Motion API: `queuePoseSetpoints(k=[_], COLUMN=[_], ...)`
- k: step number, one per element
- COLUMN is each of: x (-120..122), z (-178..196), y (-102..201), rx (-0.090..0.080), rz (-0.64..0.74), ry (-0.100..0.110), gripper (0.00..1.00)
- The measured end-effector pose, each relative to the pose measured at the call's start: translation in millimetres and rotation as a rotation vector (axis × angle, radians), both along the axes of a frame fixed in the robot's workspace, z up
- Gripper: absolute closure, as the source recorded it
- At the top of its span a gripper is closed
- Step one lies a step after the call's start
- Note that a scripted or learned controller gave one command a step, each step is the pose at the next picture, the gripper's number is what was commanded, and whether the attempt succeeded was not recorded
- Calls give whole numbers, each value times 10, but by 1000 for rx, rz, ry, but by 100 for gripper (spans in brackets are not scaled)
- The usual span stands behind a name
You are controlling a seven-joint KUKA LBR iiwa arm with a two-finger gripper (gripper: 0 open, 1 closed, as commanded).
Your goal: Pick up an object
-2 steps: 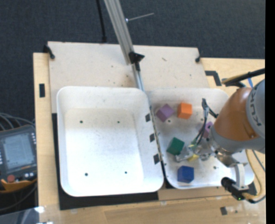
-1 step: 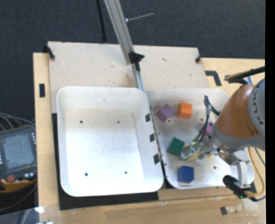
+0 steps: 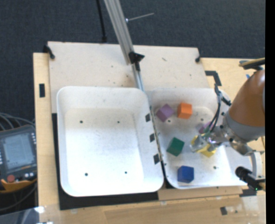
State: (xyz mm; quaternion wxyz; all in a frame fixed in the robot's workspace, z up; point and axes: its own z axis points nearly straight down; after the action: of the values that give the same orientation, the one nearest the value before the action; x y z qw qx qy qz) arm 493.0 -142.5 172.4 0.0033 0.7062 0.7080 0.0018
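Camera view looks down at a slant on a pale wooden worktop [image 3: 42, 125] carrying two shallow white bins side by side. In the right bin [image 3: 193, 97] lie several small blocks: a purple cube [image 3: 165, 112] and an orange cube [image 3: 185, 110] near the upper edge of that bin, a green cube [image 3: 175, 146] toward the middle, and a blue cube [image 3: 185, 173] near the lower edge. The four stand apart from one another. A yellow piece [image 3: 207, 150] lies at the right of the green cube, partly covered by the hand [image 3: 203, 143]. A small purple shape just above the hand is too hidden to name.

The grey arm with its orange band [image 3: 249, 104] enters from the right of the frame and reaches down over the right bin, its hand low over the yellow piece. Whether the hand is apart or together, I cannot tell.

The left bin [image 3: 105, 139] fills the centre-left of the frame. A slanted metal rail [image 3: 119, 24] runs from the top of the frame down to the bins. A pendant with a screen [image 3: 14, 153] sits at the lower left, off the worktop.
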Motion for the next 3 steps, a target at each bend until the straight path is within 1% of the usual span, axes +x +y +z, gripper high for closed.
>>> queuePoseSetpoints(k=[1,2,3], x=[18,51,101], z=[365,500,435], y=[-13,503,1060], rx=[0,3,4], rz=[1,6,6], ry=[1,3,8], gripper=[100,100,100])
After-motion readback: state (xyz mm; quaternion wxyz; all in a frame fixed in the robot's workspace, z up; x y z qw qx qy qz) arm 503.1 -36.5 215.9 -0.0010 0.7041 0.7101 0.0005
